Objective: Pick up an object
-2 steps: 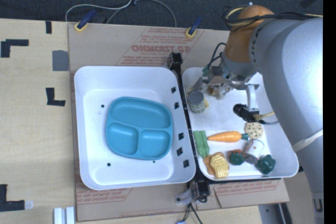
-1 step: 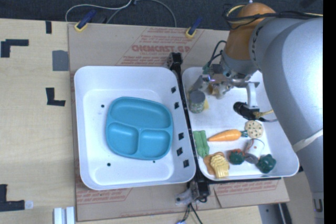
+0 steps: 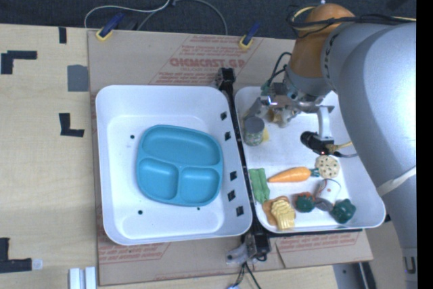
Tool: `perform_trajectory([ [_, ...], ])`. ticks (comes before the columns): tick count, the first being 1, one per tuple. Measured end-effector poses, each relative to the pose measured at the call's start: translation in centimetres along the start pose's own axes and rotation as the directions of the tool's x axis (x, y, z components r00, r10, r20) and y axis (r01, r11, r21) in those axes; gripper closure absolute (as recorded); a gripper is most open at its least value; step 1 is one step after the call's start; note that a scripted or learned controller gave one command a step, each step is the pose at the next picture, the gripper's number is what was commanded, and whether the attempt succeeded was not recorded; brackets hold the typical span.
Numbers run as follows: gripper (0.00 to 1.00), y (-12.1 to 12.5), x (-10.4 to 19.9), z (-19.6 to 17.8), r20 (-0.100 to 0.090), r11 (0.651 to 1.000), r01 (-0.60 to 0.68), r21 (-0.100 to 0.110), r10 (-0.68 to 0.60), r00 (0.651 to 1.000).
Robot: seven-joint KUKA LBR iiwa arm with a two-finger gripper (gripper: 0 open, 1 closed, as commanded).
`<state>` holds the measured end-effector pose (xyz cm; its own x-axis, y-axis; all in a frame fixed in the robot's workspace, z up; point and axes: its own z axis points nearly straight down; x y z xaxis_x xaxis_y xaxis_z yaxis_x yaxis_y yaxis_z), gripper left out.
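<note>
Hovering at the far end of the right bin (image 3: 369,203), the gripper (image 3: 270,112) sits just beside a small grey cup (image 3: 254,130), finger state indeterminate; nearness to the bin wall risks a glancing, failed pick, while the toy carrot (image 3: 291,176) lies nearer.

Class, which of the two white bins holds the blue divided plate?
The left bin; the blue plate lies in it, while the right bin holds small toys.

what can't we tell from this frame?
- Camera view: gripper fingers are too small and cluttered to read.
- Right bin: its far right corner is hidden behind the arm.
- Small items beside the carrot are too small to identify.
- The object near the bin divider is blurred.
</note>
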<state>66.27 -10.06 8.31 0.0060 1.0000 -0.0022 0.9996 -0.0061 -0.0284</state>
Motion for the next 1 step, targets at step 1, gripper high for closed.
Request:
perform_trajectory([
  [1, 1.00, -0.16, -0.14, -0.98, 0.001, 1.000, -0.001, 0.007, 0.001, 1.000],
])
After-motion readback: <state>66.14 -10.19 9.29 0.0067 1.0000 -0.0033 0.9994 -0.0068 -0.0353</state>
